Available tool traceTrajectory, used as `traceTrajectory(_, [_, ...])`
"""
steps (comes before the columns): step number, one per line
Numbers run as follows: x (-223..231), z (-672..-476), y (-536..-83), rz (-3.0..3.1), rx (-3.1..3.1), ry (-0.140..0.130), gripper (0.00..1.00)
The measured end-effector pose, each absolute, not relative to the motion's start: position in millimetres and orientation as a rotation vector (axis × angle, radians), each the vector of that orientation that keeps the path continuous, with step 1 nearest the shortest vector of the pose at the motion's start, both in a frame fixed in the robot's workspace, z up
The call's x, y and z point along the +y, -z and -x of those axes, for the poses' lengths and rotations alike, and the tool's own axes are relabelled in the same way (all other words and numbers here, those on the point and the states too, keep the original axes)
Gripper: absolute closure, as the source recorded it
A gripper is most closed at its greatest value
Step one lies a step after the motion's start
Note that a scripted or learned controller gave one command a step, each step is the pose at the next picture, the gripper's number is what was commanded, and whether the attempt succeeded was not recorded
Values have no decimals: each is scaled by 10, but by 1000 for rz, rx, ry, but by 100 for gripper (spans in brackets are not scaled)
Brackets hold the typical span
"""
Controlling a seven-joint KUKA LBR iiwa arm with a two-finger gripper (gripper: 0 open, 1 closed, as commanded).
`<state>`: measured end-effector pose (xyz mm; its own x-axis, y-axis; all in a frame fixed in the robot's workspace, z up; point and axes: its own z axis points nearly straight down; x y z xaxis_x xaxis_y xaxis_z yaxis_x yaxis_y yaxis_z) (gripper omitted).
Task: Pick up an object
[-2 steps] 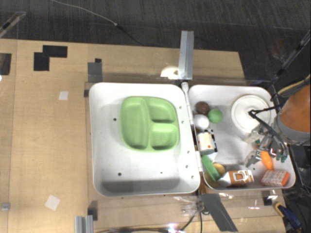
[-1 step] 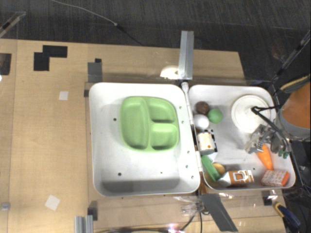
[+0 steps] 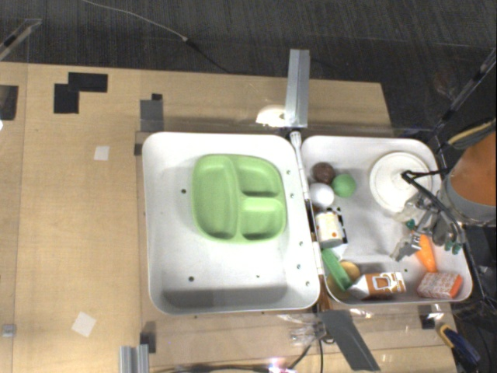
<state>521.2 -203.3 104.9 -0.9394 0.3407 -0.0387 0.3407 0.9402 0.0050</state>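
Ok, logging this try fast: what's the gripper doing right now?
Gripper: over the right bin, beside the orange carrot; grip state cannot be told.

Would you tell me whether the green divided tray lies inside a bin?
Inside: the green tray lies flat in the left bin, white floor showing around it.

Orange carrot (image 3: 428,253) just beside claw (image 3: 413,235); green ball (image 3: 344,184) & brown ball (image 3: 323,172) well left of it; pale-green tray (image 3: 237,196) farther left.
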Motion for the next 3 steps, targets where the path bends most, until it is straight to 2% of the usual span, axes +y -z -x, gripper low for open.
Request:
traceTrajectory(1, [-2030, -4966, -908, -730, 3032, -2, 0])
traceTrajectory(3, [-2037, -4939, -908, -769, 3024, -1, 0])
